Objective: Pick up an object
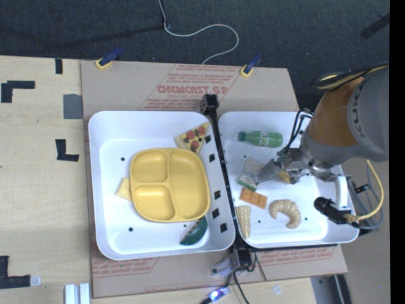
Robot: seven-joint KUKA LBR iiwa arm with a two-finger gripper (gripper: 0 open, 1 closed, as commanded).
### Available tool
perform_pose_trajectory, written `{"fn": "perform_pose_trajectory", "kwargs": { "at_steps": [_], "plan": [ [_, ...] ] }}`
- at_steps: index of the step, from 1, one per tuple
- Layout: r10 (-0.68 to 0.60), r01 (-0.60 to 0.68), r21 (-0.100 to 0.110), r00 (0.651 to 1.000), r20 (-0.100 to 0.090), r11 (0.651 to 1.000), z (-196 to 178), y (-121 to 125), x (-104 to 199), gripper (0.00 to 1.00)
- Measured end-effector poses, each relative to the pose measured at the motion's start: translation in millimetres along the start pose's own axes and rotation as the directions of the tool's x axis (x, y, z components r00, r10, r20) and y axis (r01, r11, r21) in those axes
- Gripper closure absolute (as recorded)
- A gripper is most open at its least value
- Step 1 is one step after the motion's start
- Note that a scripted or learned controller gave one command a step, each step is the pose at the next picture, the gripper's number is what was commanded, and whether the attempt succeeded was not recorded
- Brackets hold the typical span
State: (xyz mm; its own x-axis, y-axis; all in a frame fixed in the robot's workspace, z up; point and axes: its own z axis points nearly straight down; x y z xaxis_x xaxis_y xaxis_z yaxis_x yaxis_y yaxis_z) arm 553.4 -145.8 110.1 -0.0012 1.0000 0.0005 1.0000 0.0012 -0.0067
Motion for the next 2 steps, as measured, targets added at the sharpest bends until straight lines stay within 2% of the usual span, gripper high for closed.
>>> {"fn": "perform_pose_trajectory", "kwargs": {
  "at_steps": [1,2],
  "plan": [
    [0.000,0.000,-0.007,1.000,0.000,1.000,23.2,1.5,0.0,0.00],
    [-0.003,0.003,-0.014,1.000,-0.007,1.000,8.9,4.9,4.0,1.00]
  ]
}}
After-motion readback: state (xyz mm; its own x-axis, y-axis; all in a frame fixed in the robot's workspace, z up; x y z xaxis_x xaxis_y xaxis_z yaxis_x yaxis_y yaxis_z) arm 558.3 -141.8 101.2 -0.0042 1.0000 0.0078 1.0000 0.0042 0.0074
